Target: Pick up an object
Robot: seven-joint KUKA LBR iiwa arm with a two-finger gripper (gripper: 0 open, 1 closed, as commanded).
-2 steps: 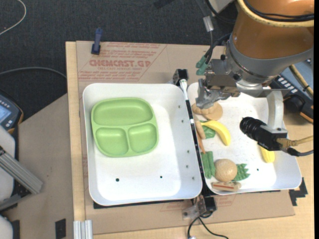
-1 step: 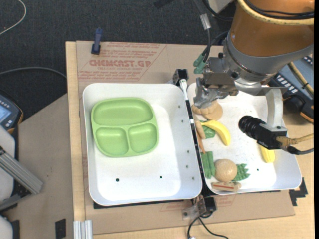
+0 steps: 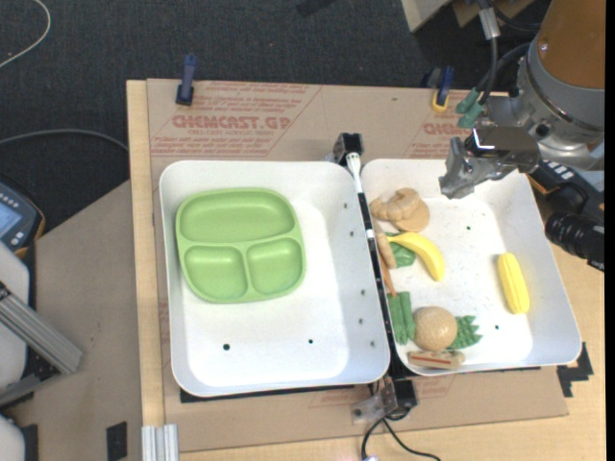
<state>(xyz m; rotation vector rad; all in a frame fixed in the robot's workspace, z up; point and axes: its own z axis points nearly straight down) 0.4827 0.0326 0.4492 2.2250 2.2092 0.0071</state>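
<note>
Dark carpet surrounds the desk [image 3: 240, 113], which carries two white bins side by side. Nearest me, along the front of the right bin [image 3: 553, 339], sit a tan ball [image 3: 435, 327] on green beans [image 3: 469, 330], with a sausage [image 3: 434, 358] at the rim. Further back lie a banana [image 3: 423, 254] near the divider and a corn cob [image 3: 512, 281] toward the right wall, its long axis running front to back. Behind the banana sits a tan mushroom-like lump [image 3: 404, 207]. The left bin [image 3: 269, 353] holds a green divided tray [image 3: 240, 244]. Farthest, the pincer [image 3: 459, 182] hangs over the right bin's back edge, carrying nothing; whether it is spread or closed I cannot tell. The lump lies just left of it, the likeliest target.
</note>
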